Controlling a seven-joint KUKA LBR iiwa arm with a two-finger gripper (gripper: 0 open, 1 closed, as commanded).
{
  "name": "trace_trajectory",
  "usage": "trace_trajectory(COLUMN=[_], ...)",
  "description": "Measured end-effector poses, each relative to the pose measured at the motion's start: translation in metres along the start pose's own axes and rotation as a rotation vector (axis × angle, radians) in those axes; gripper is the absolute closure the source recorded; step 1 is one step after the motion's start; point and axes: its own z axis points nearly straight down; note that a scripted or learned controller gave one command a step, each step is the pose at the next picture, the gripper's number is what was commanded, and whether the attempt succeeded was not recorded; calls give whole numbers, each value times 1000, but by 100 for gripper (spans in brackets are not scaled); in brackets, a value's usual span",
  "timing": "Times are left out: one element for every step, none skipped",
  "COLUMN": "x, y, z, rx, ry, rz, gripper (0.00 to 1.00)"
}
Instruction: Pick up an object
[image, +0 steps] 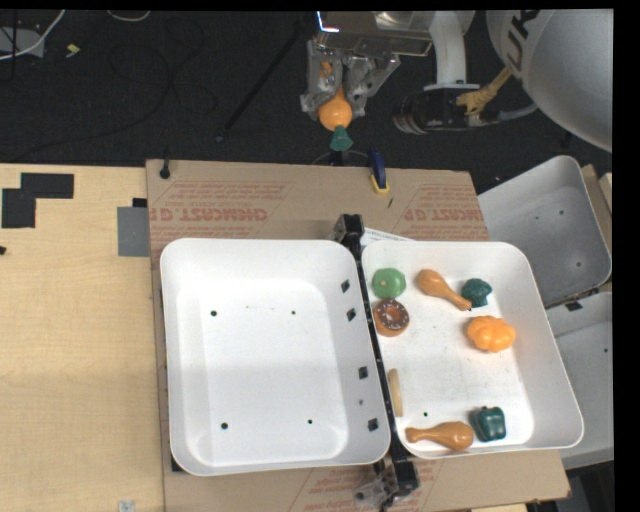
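On the bench's left side sits the left bin, its white floor bare apart from a few small dark dots. High above the bench, near the top middle of the view, the gripper hangs with its fingers closed around an orange toy, a small green piece dangling beneath it. A blue and yellow clip lies on the cardboard just below. The right bin holds a green ball next to a chocolate doughnut, a chicken drumstick, a dark green broccoli piece and an orange fruit. Near its front edge lie a second drumstick and a green pepper, just beside each other.
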Motion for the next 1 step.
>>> trace_trajectory(x=[-93], y=[-4], z=[224], rx=[28], ry=[-8], rz=[10], gripper=[100])
